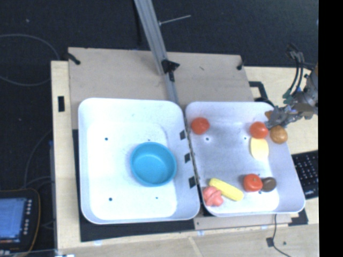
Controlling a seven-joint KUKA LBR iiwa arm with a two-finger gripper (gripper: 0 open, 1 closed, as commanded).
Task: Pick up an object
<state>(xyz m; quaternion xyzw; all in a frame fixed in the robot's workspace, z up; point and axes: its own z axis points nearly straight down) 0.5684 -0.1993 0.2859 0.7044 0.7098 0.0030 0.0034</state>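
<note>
Hand (pixel 280 116) at the right bin's (pixel 230 114) far right rim, jaw state unreadable; nearest red ball (pixel 258 129), just inside that rim, likely light, smooth, roll-prone: grip across its middle.

This looks like a robotics lab, not a home or shop. A plain wooden surface (pixel 134 68) stands on dark carpet (pixel 53 15) and carries two shallow white bins (pixel 91 143) side by side. A metal pole (pixel 153 36) slants up from its rear. Loose cables (pixel 27 52) trail over the carpet, a handheld control screen (pixel 16 218) glows at lower left, and a keyboard (pixel 306 173) sits at the right.
</note>
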